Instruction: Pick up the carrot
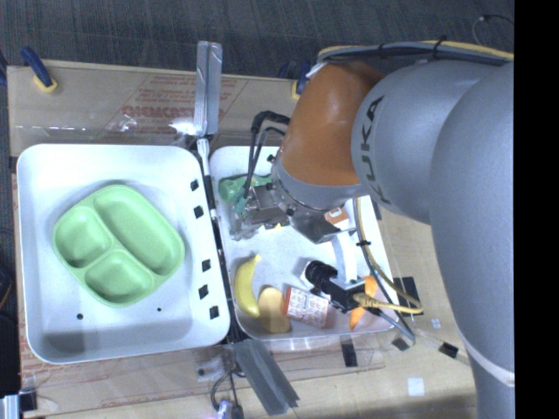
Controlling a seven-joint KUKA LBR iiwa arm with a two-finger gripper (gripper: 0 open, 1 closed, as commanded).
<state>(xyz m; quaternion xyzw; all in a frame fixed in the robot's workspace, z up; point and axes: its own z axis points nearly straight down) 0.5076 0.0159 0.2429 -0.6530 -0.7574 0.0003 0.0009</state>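
Much of the right bin is hidden by the grey arm, which reaches in from the right with its orange band over the bin's far half. The gripper is seen low near the bin's left wall, beside a green item that is hard to make out; how it is set cannot be told. The carrot is partly seen near the bin's near right corner, crossed by cables. A banana lies at the near left corner. A green divided plate sits in the left bin.
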